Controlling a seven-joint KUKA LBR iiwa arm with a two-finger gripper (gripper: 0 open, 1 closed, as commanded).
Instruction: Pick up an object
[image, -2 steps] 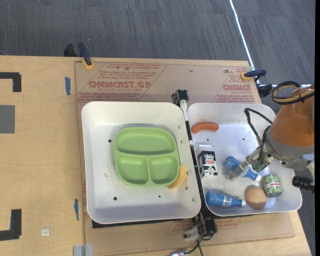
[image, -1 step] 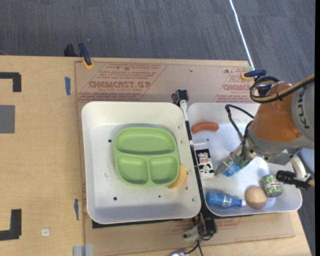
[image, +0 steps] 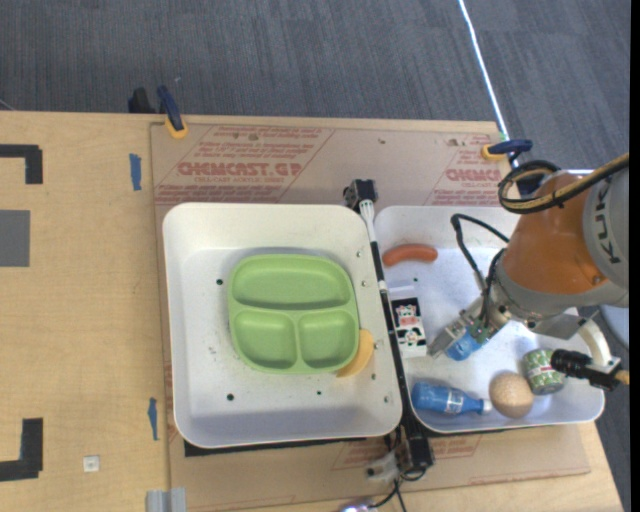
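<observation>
Small blue rounded object, the likeliest thing for picking, sits well to the right of the green three-compartment plastic plate, right at the tip of the gripper

Going across from the left, we meet the left shallow white bin first, and the green plate lies at its middle. A yellow curved banana-shaped piece touches the plate's lower right corner and rests partly against its rim

Right of the plate, past the wall shared by the two bins, the right shallow white bin begins. Just beyond that wall, level with the plate's middle, lies a small black-and-white printed card. Above and to the right of the plate we see an orange-red sausage-shaped toy lying flat. Below and to the right of the plate, a blue plastic bottle lies on its side

Further right of the plate hangs the gripper, on the grey and orange arm. It is down among the things and meets the small blue object. We cannot tell whether the gripper is apart, together or clamped on that object

Furthest from the plate, near the bin's lower right corner, a beige egg-shaped ball lies just beside a green patterned round container
</observation>
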